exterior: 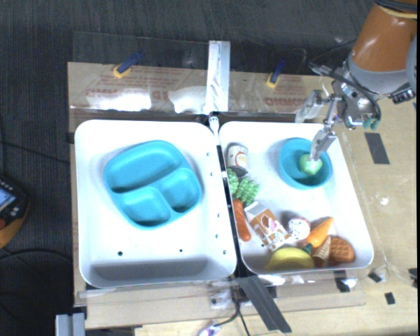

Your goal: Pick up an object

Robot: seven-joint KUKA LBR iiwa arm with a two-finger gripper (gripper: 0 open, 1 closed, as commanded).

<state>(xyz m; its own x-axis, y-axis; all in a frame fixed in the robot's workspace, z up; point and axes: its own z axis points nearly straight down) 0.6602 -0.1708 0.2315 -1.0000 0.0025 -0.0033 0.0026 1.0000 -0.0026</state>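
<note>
So far the pick looks only begun — the grey arm's two-finger gripper (320,145) reaches down into the round blue plastic bowl (294,165) in the right-hand shallow white bin (355,208), its tip by a small pale green object (309,164) that lies in the bowl. Whether the fingers are spread or closed on it I cannot tell — nothing appears lifted, so the grasp and raise seem left to do.

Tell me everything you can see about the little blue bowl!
The blue bowl is small, round and turquoise, and looks like smooth plastic. It sits upright in the back part of the right bin, apart from the toy food piled nearer the front. A pale green lump lies inside it, and the gripper reaches down into it from above.
</note>
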